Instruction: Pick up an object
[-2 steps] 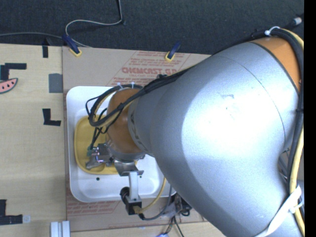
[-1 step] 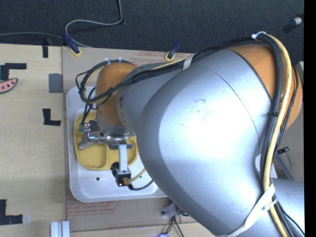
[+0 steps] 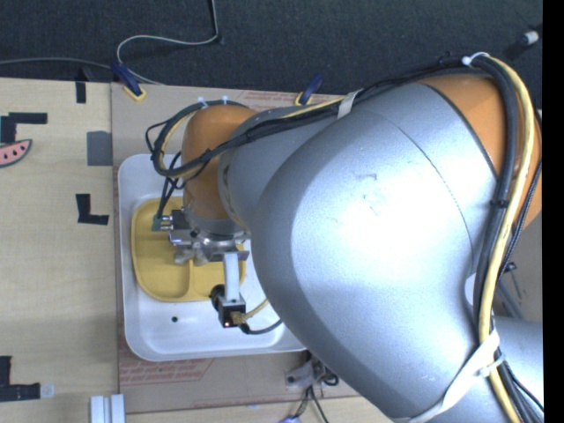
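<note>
Arm point(image 3: 388, 236): smooth grey shell with a soft sheen, looks like painted metal.
Band point(image 3: 207, 148): orange, smooth, glossy.
Bin point(image 3: 176, 337): white plastic, smooth, slightly glossy.
Dish point(image 3: 159, 271), at 9 o'clock in the bin: yellow plastic, smooth, dull shine.
Bench point(image 3: 53, 307): pale wood-look board, matt.
Tape point(image 3: 88, 208), at 9 o'clock: black, matt.
Carpet point(image 3: 308, 16), at 12 o'clock: dark cloth, rough, matt.
Cardboard point(image 3: 176, 370), at 6 o'clock under the bin: brown, matt.

The grey arm point(image 3: 388, 236) hides the white bin's point(image 3: 150, 329) right side and part of the yellow dish point(image 3: 159, 267); the left edge crops a pink piece point(image 3: 13, 152).
</note>
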### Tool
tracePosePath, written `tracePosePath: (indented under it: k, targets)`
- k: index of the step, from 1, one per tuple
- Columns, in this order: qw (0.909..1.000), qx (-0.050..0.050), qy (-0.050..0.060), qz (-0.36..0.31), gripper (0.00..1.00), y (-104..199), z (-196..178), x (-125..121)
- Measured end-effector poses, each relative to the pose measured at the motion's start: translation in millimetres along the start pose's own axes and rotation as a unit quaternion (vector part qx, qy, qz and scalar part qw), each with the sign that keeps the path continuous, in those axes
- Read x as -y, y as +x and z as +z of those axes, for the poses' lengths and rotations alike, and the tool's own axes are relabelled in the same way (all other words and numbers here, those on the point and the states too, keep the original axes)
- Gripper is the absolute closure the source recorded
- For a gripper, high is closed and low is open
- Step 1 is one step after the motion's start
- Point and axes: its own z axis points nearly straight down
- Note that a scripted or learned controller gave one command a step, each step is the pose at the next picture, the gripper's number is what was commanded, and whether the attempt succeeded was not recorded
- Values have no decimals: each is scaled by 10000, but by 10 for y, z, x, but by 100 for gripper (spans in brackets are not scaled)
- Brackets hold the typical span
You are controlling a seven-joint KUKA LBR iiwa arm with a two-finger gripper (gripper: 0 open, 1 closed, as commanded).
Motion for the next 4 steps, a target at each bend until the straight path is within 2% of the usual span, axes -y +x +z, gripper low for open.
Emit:
tracePosePath:
  k: [1, 2, 3, 4]
  targets:
    - [9998, 22, 213, -16, 100, 23, 107, -546]
    - [9999, -121, -72, -61, 100, 131, -915, -597]
    - [9999, -123, -69, -64, 100, 132, -1108, -789]
    - [9999, -117, -67, -63, 0, 130, -1105, -789]
